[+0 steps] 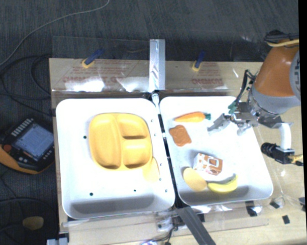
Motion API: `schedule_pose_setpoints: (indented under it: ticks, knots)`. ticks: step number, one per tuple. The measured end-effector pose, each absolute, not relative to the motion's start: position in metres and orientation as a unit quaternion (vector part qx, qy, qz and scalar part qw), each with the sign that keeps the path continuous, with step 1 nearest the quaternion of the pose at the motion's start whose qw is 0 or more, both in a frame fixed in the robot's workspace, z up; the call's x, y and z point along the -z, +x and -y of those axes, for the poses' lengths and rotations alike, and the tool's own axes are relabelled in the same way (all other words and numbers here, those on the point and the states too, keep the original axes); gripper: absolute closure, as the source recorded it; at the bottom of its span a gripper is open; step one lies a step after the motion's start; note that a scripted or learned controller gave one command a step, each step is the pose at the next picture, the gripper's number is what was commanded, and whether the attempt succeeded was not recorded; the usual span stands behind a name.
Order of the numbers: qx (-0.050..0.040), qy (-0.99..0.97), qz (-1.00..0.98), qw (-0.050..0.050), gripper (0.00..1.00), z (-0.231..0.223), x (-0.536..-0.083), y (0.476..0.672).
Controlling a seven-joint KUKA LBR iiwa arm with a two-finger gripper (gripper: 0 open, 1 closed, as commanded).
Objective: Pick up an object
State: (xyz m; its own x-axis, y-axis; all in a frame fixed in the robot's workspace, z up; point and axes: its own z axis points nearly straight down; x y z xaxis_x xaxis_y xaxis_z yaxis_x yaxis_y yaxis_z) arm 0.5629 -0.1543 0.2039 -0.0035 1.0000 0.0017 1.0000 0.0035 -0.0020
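Carrot [190, 116] looks like the closest pick: it lies in the right bin [255, 156], near the far wall, just to the camera-left of the hand [227, 121]. Its long axis runs roughly left-right across the view, green tip pointing toward the hand. Small gap between tip and hand, not touching.

Hand sits over the far-right part of the right bin, fingers spread, nothing between them. One finger [218, 123] angles out toward the carrot, the other points down-right. Arm [275, 82] comes in from the right edge.

My read: a short shift toward camera-left puts the hand above the carrot, and the jaws would want to close across the short axis, so some wrist turn may be needed.

Counts, right bin:
- 1 carrot
- 1 brown flat piece [180, 135], just below the carrot's left end
- 1 white carton [209, 164] with orange print, mid-bin
- 1 pale yellow round piece [194, 178], touching the carton's lower left
- 1 banana [223, 184], near the front wall, touching or overlapping the round piece

Left bin [74, 162]: 1 yellow divided tray [120, 140], with 1 pale yellow flat piece [152, 171] at its lower right corner.

Carton, round piece and banana are crowded together; the carrot stands clear, so a cleaner target.
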Motion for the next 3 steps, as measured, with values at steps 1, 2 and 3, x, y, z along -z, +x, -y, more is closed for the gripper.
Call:
schedule_pose_setpoints:
  ticks: [1, 2, 3]
  knots:
    - [0.0103, -0.697, 0.717, -0.015, 0.0, 0.142, -0.12, 0.508]
    - [0.0056, -0.721, 0.693, -0.005, 0.0, 0.205, -0.095, 0.529]
    - [0.0031, -0.743, 0.67, -0.008, 0.0, 0.182, -0.09, 0.488]
